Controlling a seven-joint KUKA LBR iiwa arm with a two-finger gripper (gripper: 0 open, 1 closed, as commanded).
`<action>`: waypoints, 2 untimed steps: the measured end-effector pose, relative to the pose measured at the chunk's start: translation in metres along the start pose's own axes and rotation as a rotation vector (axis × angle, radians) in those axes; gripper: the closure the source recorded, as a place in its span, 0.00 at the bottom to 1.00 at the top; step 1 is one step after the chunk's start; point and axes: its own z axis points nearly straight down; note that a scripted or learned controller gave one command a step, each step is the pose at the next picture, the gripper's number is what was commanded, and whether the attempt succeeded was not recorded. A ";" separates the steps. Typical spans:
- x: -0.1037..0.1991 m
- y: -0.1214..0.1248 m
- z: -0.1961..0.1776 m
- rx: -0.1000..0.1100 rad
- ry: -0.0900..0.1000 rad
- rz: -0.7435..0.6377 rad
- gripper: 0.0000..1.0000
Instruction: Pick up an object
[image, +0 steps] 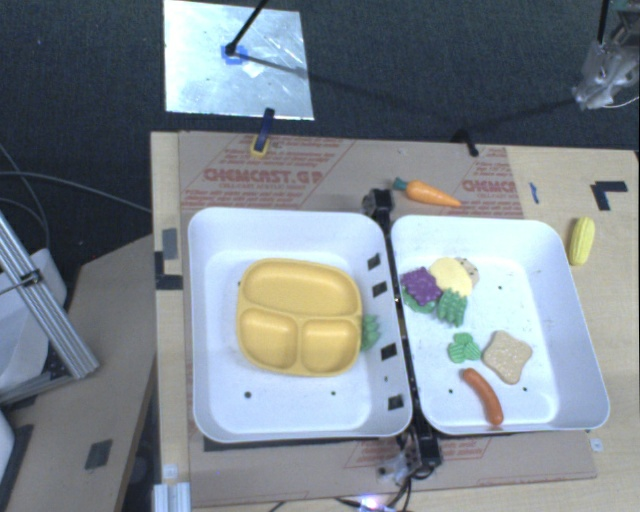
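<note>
Hand (606, 78) blurred at top right, well above right bin (560, 300)

A dark blue-grey carpeted floor (80, 90) surrounds a bench topped with brown printed cardboard (300, 170). On the floor beyond the bench lies a shiny silver sheet (238, 58) with a blue tape mark, crossed by a black cable (400, 100). At the left edge stand a slanted aluminium frame rail (40, 310) and a lower tan side table (110, 400)
</note>
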 end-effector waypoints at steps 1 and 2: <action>-0.067 -0.030 0.029 0.000 0.000 0.001 1.00; -0.063 0.010 0.077 -0.001 0.002 -0.011 1.00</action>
